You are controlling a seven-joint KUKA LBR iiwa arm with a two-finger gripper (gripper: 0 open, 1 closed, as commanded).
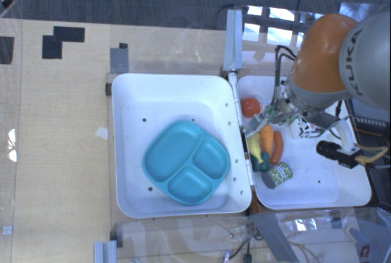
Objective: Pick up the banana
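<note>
Hand position: low over the right bin, at the far end of a tight cluster of toy food against that bin's left wall. Its finger state cannot be read; the grey wrist and orange band of the arm screen most of it from above.

Banana position: left edge of the cluster, a yellow piece lying beside the bin wall, partly covered by its neighbours. An orange carrot-like piece and a darker orange piece lie just to its right, a red tomato-like item sits farther away, a green item touches the near end, and a small can lies nearer still.

Judgement: crowding and the adjacent wall leave little finger clearance, so a grasp may catch the carrot instead.

Left bin carries a blue divided plate, well apart from the work. Both bins rest on the worktop.
</note>
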